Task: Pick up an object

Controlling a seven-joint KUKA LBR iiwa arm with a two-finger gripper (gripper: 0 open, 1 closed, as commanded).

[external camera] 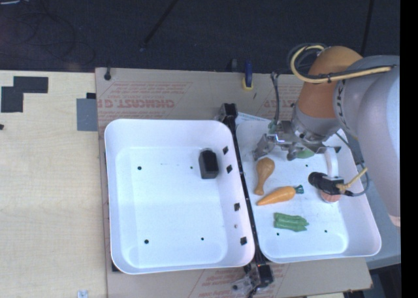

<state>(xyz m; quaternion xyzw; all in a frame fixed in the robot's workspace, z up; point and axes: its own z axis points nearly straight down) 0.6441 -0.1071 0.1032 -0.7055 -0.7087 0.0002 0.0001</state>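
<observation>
Drumstick [264, 174] is lying at seven o'clock from my gripper [281, 138]; I am judging it light, rigid (plastic, probably slippery), best pinched mid-shaft.

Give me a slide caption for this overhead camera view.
KUKA arm's gripper hovers over right bin holding drumstick, carrot, green toy; black block in left bin.

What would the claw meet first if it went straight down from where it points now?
Probably the chicken drumstick, just below-left of the claw in the right bin; otherwise bare bin floor. Height is unclear from this slanted view.
</observation>
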